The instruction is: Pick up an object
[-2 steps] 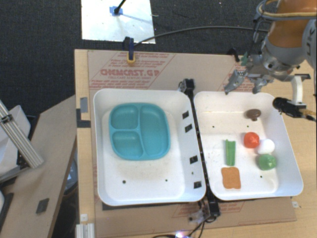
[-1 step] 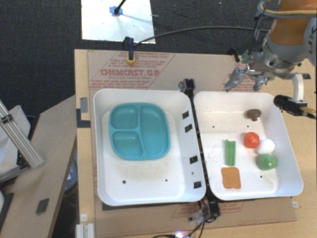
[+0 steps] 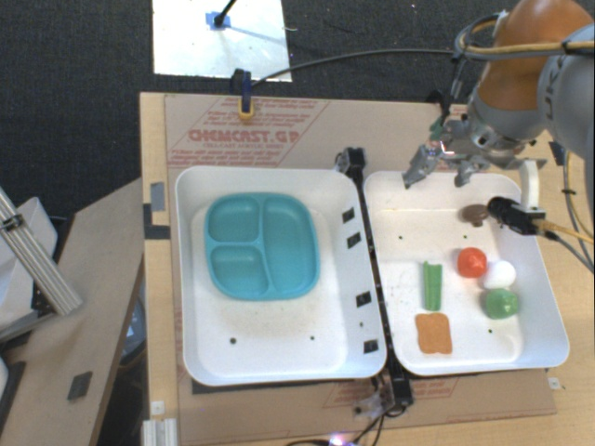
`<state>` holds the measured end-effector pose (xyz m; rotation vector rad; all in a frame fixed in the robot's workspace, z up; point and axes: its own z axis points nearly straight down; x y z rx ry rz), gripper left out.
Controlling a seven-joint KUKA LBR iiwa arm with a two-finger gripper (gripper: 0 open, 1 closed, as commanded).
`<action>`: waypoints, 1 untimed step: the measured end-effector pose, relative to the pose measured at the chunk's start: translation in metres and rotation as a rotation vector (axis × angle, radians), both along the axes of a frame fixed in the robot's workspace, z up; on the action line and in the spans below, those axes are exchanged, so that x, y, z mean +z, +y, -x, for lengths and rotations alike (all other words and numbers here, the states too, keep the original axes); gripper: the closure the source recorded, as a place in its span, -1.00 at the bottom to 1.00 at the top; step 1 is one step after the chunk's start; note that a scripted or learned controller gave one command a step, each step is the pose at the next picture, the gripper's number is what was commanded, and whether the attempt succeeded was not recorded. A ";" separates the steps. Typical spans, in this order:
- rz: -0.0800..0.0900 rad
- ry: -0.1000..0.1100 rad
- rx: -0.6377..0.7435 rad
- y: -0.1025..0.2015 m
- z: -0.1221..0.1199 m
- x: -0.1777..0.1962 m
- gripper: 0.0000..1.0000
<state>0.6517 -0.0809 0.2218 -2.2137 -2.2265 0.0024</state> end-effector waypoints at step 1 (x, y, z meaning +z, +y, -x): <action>0.000 0.000 -0.005 -0.006 0.009 -0.052 -1.00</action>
